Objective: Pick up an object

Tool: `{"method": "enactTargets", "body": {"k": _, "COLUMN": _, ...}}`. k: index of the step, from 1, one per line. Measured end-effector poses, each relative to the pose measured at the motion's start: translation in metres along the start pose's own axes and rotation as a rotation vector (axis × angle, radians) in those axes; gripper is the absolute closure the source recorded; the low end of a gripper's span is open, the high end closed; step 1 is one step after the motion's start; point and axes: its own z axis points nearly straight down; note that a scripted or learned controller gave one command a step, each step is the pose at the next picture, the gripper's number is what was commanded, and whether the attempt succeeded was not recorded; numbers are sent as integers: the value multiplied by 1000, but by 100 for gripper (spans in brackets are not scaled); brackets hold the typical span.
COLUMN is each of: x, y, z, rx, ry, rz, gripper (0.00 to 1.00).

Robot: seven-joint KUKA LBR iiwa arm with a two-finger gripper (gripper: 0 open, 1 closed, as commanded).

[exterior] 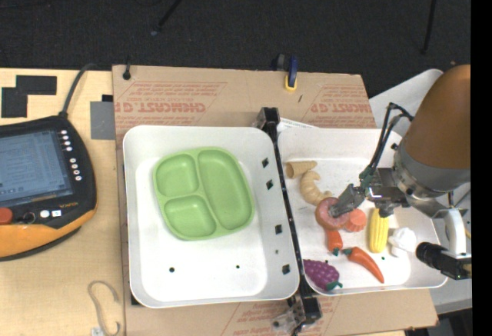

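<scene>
Reaching in from the right of the camera view, the gripper [347, 202] is seen low in the right bin [350, 148], directly over a cluster of toy food. A pink, rounded toy [330, 211] lies at the fingertips, touching or just under them, with a red piece [356, 221] pressed against its right side. Whether the fingers are apart or closed cannot be told, since their dark tips merge with the pink toy beneath, and no object is clearly seen held between them.

The relation that matters is judged to be this: the pink toy lies just to the camera's left of and slightly below the gripper tips, so little sideways travel would be called for, mostly a descent. No marked long axis is shown by it, so the wrist angle is probably of small account.

Crowding is the likely hazard. A tan curved toy [309, 185] sits just above, a yellow corn cob [377, 228] stands upright just beside on the right, and an orange carrot [366, 262] and purple grapes [323, 273] lie near the front wall.

A green divided tray [204, 193] is seen in the left bin [146, 265], well apart.
</scene>
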Motion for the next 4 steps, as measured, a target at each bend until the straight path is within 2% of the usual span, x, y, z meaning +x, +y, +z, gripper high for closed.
{"method": "enactTargets", "body": {"k": 1, "x": 0, "y": 2, "z": -6, "rx": -14, "ry": -2, "rz": -2, "gripper": 0}}
{"method": "enactTargets", "body": {"k": 2, "x": 1, "y": 6, "z": 57, "rx": -9, "ry": 0, "rz": -3, "gripper": 0}}
{"method": "enactTargets", "body": {"k": 4, "x": -11, "y": 21, "z": 144, "rx": -30, "ry": -22, "rz": 11, "gripper": 0}}
